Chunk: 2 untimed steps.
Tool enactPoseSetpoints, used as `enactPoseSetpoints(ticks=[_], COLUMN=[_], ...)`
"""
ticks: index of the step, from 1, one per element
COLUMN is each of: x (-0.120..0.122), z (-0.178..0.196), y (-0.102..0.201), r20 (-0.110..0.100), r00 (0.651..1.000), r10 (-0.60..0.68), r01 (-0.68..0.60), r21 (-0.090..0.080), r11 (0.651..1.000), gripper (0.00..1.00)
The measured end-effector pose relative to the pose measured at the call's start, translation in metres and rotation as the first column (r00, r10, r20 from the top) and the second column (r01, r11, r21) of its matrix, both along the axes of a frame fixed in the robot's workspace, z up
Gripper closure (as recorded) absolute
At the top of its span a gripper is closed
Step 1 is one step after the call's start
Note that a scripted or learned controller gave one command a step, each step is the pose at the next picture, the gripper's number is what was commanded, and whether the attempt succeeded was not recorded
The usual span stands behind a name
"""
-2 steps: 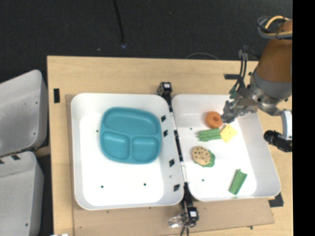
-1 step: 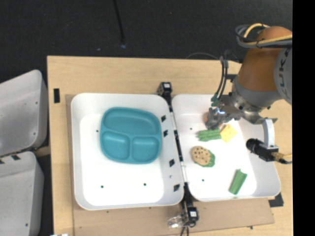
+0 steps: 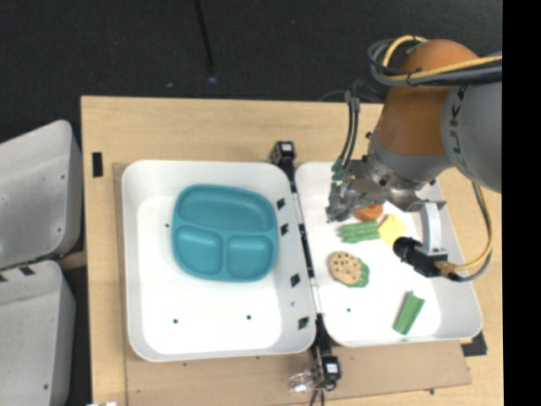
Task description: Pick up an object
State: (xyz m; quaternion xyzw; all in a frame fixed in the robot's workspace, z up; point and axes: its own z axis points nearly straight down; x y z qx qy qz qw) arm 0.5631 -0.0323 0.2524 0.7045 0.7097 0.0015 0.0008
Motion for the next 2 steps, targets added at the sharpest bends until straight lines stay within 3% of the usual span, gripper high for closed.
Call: enactPoseSetpoints(ticks=[2], x=[-0.016], z=[0.011], y=[0.111], r20=[-0.003], r00=[1.000], r10=[0.001], r01=[-0.001], r21=[0.001], r11=[1.000], gripper=[1.00])
